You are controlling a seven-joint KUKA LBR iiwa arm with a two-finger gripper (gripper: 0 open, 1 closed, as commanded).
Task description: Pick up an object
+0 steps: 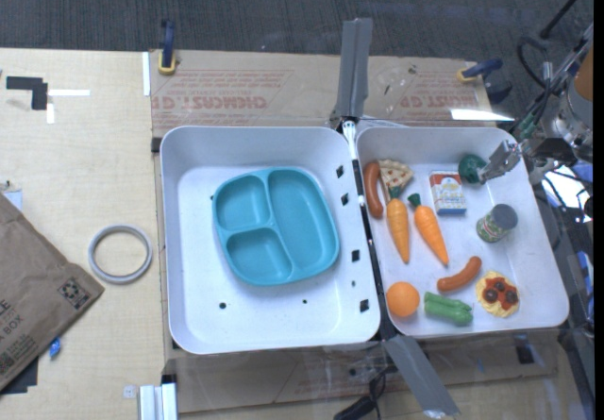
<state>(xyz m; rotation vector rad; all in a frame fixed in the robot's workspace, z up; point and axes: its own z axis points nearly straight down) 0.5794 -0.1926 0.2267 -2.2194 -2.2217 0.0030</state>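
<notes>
The right bin (pixel 545 248) holds several toy foods: a dark green round item (pixel 470 166), a small red and white carton (pixel 447 193), a tin can (pixel 496 223), two carrots (pixel 399 227) (pixel 432 232), a pizza slice (pixel 394 176), two sausages (pixel 374 188) (pixel 459 274), an orange (pixel 403 299), a green vegetable (pixel 447 308) and a small round pizza (pixel 497 294). My gripper (pixel 497 163) hangs over the bin's far right corner, just right of the dark green item and close to it. Nothing is visibly held.
The left bin (pixel 179 220) holds a blue divided plate (pixel 275 225). A tape ring (pixel 120 252) and a cardboard box (pixel 33 291) lie on the bench to the left. Cables and the arm's base crowd the right edge.
</notes>
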